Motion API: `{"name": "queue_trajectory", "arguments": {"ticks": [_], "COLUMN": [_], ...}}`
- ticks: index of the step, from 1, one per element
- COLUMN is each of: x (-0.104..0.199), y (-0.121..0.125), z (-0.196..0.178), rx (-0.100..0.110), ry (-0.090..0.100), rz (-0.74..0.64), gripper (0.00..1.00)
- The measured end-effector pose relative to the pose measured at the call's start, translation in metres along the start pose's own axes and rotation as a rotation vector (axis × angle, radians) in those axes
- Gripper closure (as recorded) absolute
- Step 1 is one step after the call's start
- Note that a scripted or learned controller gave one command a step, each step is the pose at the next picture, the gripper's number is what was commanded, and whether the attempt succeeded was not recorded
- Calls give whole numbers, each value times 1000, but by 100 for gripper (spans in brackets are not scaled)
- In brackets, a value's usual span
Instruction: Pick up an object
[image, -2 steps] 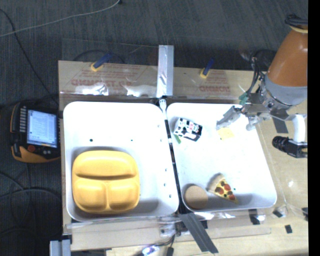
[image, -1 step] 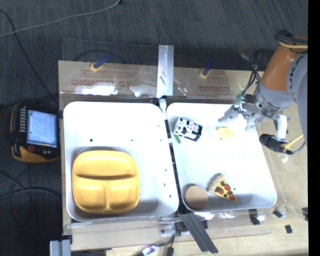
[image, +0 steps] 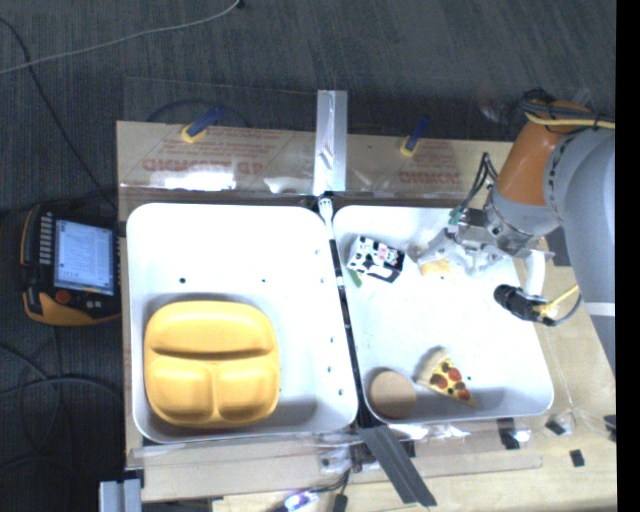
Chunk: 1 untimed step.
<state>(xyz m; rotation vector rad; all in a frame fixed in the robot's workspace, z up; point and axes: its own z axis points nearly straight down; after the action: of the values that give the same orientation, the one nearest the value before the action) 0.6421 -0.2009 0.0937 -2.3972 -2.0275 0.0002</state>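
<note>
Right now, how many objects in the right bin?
4: black-and-white card far left, small yellow piece under the gripper, pizza slice toy and brown round object near edge. Gripper may hide more.

Pizza slice (image: 447, 378) beside brown disc (image: 392, 392)

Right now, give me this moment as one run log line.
hand: over right bin far side, beside yellow piece | pizza slice toy, brown round: near edge | yellow tray: left bin
</note>
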Motion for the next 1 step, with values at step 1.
{"name": "queue_trajectory", "arguments": {"ticks": [1], "x": [1], "y": [-1], "z": [-4], "rx": [7], "ry": [-2], "rz": [-6], "gripper": [100]}}
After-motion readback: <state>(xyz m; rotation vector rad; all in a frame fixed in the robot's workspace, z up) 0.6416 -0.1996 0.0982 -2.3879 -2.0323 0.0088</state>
